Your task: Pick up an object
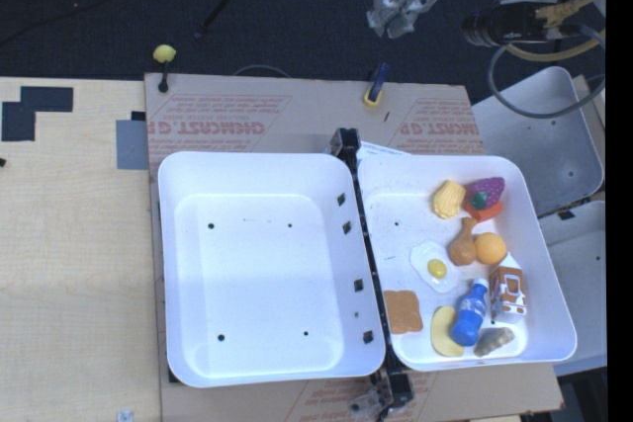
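**Fingers high above the bins, nothing gripped**

Fingers of the gripper (396, 15), upper centre of the frame, hang slightly apart and empty. Toys are clustered at lower right in the right bin (396, 198). The orange ball (492, 248) should be approached vertically, neighbours avoided.

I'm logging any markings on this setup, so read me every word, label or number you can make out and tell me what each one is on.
"CHEMCRZT": my best reading of the red print on the cardboard sheet, upside down, left of centre; some letters uncertain.
The same red print repeats on the right; upside down, uncertain.
Small carton in the right bin: printed, too small to read.
Blue bottle: label too blurred to read.
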